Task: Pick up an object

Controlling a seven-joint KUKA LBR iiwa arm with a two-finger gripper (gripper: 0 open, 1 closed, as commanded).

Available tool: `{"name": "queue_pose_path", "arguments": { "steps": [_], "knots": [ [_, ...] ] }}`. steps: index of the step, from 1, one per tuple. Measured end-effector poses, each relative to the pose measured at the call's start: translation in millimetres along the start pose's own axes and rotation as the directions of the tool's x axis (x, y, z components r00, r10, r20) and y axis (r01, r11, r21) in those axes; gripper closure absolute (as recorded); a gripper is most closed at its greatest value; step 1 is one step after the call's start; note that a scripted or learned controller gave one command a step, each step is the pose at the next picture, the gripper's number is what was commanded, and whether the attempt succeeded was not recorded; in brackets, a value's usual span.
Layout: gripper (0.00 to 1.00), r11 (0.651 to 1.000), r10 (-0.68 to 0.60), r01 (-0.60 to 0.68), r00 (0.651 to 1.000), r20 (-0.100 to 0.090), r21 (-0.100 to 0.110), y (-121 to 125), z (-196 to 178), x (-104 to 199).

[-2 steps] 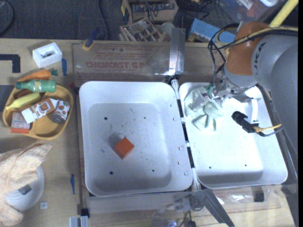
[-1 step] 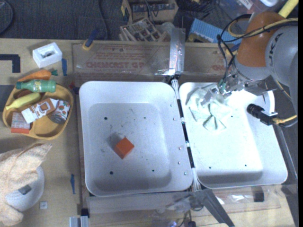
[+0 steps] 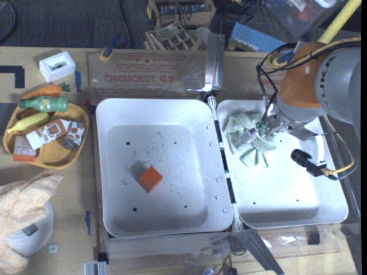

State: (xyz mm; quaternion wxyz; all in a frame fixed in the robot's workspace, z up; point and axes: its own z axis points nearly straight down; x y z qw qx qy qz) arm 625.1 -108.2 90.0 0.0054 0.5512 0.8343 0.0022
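While the grey arm with the orange band [image 3: 304, 79] leans in from the right, its two-finger gripper [image 3: 265, 128] sits low in the right-hand shallow white bin [image 3: 298, 205], right on top of the pale green crumpled heap of soft material [image 3: 252, 152]. That heap looks like the target: it lies at the far left of this bin, close to the wall shared with the left-hand white bin [image 3: 172, 128], and the wrist is angled in so the tool meets its right side. Open or closed? Cannot tell, because the wrist and the folds hide the tip (so no claim of a grasp from me). Over on the left, a small orange cube [image 3: 151, 179] rests alone near the middle of its bin, well apart from the gripper, so it hardly seems to be the pick here. I'd say we're at the contact stage, lift not yet done. Soft, loose stuff like this could slip or come up only in part.
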Motion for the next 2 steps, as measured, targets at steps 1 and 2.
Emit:
{"name": "queue_pose_path", "arguments": {
  "steps": [1, 2],
  "knots": [
    [0.00, 1.000, -0.018, 0.018, 1.000, 0.000, 0.001, 20.9, 0.5, -1.7],
    [0.00, 1.000, -0.027, 0.027, 1.000, -0.001, 0.004, 24.9, 0.8, -3.2]
  ]
}}
